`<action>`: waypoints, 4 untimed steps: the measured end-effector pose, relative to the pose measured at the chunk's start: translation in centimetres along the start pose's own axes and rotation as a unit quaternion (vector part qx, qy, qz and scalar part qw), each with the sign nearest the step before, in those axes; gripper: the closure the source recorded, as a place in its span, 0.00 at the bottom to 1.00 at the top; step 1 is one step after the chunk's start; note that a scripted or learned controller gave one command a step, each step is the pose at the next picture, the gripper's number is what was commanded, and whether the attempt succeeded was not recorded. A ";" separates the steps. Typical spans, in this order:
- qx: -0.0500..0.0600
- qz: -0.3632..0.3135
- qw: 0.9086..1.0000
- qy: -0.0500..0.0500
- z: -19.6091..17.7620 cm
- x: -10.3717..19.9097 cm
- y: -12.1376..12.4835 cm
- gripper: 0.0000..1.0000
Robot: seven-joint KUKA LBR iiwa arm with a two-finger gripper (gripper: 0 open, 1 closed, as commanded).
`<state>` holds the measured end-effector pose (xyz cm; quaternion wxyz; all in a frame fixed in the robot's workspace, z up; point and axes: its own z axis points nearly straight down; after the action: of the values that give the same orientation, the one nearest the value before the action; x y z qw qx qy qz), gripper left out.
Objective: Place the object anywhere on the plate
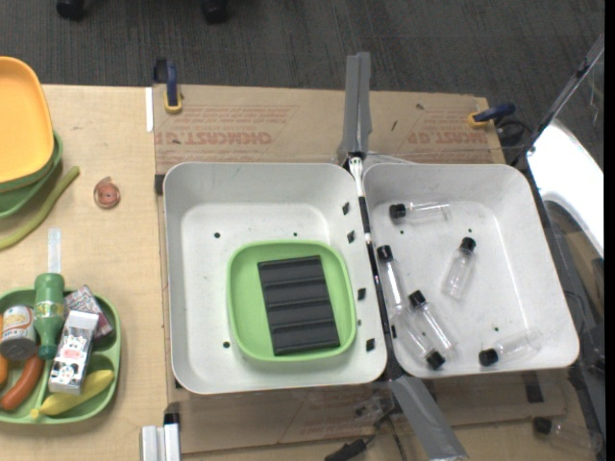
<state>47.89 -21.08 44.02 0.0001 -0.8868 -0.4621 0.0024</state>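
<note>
Left bin (192, 248) holds green plate (244, 301); right bin (524, 248), vials (458, 271).

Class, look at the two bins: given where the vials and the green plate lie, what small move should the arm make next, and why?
Probably reach over the right bin and descend on one clear vial, the one lying apart near the bin's middle. The vials all lie in the right bin, while the green plate in the left bin carries only a dark ridged block.
</note>
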 end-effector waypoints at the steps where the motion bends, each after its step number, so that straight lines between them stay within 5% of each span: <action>1: 0.000 0.068 0.998 0.001 0.0 -0.5 0.2 0.00; 3: 0.000 0.181 0.983 0.001 -0.1 -0.9 0.5 0.00; 4: 0.000 0.246 0.969 0.001 -0.1 -1.0 0.6 0.00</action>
<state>47.77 -22.26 44.12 0.0000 -0.9732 -0.2298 0.0012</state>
